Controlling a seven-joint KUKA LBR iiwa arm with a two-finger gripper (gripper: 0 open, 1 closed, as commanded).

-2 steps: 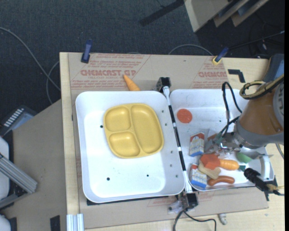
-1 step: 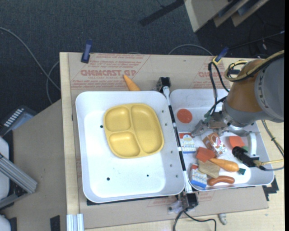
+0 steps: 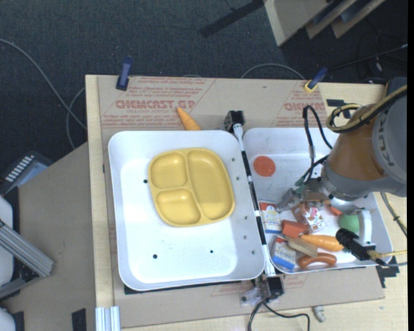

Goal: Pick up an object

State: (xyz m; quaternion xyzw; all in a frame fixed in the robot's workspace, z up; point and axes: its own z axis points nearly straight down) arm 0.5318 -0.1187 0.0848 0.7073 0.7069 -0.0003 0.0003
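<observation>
On the counter (image 3: pixel 162 97) two bins sit side by side. A divided tray (image 3: pixel 191 186) lies in the left bin (image 3: pixel 129 239). The right bin (image 3: pixel 284 139) holds a disc (image 3: pixel 264 166) at the back and scissors (image 3: pixel 315 261) in front, among a heap of small things.

Dark grey carpet (image 3: pixel 52 39) covers the floor from nine to twelve o'clock, crossed by thin pale cables (image 3: pixel 45 77). At one o'clock stands pale wooden furniture (image 3: pixel 310 19). The tan surface (image 3: pixel 162 97) carries red printed lettering and blue clips (image 3: pixel 123 72) along its far edge. At eight o'clock lies a grey metal rail (image 3: pixel 26 249).
</observation>
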